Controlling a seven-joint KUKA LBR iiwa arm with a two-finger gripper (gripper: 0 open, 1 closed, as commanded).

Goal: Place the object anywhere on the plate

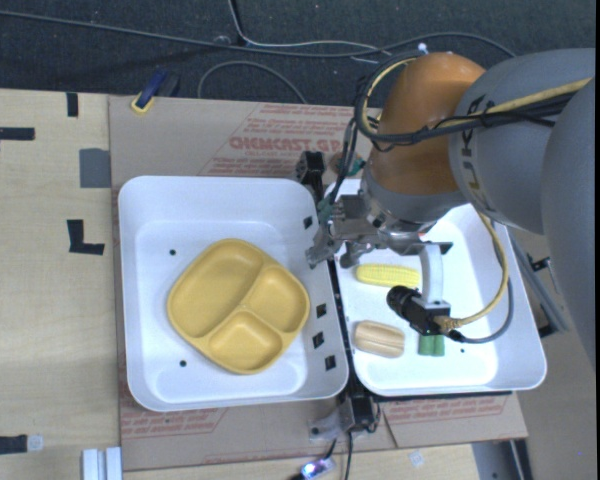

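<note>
Right bin (480, 366) partly hidden under arm (525, 138), green object (431, 346) half covered

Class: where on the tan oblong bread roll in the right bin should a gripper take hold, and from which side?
Probably the middle of the tan oblong bread roll, across its narrow width, coming down from above. It lies flat, long axis roughly left to right in view, and a small green block sits near its right end.

Left bin (140, 200) occupies centre-left of the frame, with the plate (238, 305) lying in its middle. Right bin (512, 370) adjoins it at centre-right and holds a corn cob (385, 274) at its left side, a bread roll (379, 339) below that, and a small block (431, 345) just right of the roll. The arm (420, 128) overhangs the right bin's upper part from the upper right of the frame.
</note>
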